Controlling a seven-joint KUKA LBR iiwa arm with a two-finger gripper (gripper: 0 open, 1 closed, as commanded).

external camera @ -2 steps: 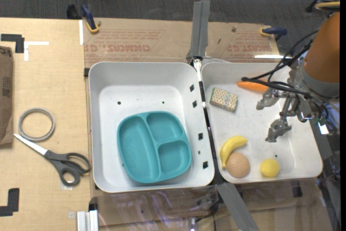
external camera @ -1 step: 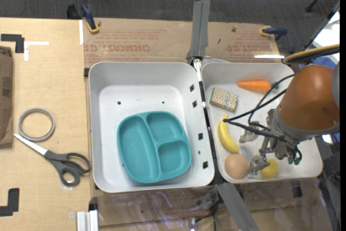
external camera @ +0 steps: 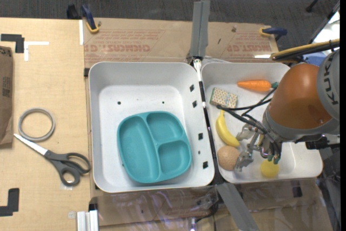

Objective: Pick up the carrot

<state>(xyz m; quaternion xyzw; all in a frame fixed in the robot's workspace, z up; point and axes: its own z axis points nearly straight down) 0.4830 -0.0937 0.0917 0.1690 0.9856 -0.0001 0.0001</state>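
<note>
Cardboard-covered bench (external camera: 48,62) bore two white bins, scissors (external camera: 57,159) and tape roll (external camera: 36,123) at left. Left bin (external camera: 102,89) held teal divided plate (external camera: 155,146). Right bin (external camera: 303,167): carrot (external camera: 254,85) lay at far side, well apart from gripper (external camera: 251,151). Hovered beside banana (external camera: 225,130), above potato (external camera: 227,158) and lemon (external camera: 269,168). Could not tell finger spread.
</note>
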